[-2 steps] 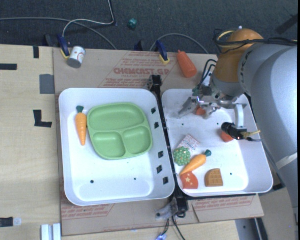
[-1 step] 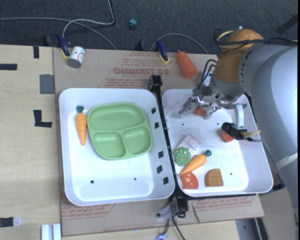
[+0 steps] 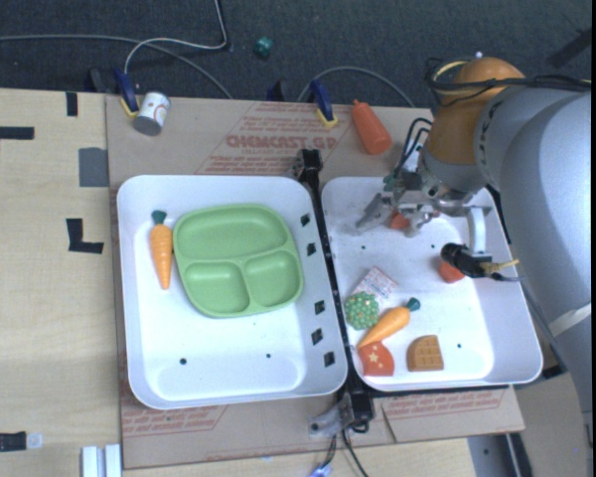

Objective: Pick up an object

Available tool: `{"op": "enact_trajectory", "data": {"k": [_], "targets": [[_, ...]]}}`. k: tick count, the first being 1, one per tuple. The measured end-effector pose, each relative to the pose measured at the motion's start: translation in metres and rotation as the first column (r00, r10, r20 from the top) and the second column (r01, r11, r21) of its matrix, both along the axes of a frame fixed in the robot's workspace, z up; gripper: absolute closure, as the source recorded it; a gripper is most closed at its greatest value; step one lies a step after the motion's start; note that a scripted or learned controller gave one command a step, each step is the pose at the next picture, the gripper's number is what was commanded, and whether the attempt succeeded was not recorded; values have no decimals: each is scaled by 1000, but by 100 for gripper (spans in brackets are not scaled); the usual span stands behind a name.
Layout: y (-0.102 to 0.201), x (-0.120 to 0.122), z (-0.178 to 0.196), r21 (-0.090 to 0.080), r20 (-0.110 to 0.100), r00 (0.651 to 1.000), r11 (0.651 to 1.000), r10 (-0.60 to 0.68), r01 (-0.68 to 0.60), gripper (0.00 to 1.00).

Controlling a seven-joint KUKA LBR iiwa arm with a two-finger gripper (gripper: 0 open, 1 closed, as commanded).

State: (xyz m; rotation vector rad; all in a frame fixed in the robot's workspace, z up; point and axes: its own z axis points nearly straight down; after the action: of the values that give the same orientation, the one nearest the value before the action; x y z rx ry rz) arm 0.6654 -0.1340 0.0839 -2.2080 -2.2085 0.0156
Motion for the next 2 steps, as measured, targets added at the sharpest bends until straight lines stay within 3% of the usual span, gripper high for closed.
{"op": "enact_trajectory", "data": {"k": [1,2], "targets": [[-24,0,0,1,0,1000,1000,-1,1,0],[34,0,0,-6,3,1000,1000,-2,2,0]]}}
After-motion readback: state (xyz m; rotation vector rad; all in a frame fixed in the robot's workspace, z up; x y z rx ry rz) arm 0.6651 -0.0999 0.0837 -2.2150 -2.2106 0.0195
